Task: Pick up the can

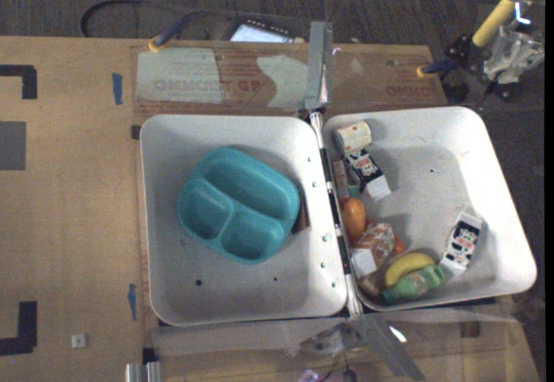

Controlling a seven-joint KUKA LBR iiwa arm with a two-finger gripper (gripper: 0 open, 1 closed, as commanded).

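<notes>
No wording can be made out with confidence. A pale rectangular sheet (pixel 177 75) taped to the brown cardboard worktop (pixel 69 224) carries a line of faint reddish lettering, too blurred to read. The small white carton with dark printed patches (pixel 462 243) in the right white bin (pixel 506 198) and the dark-and-white box (pixel 365 171) near the divider show markings that are likewise illegible.

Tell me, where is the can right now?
The can lies in the right bin, at its far left corner beside the divider, just above a small dark carton.
</notes>
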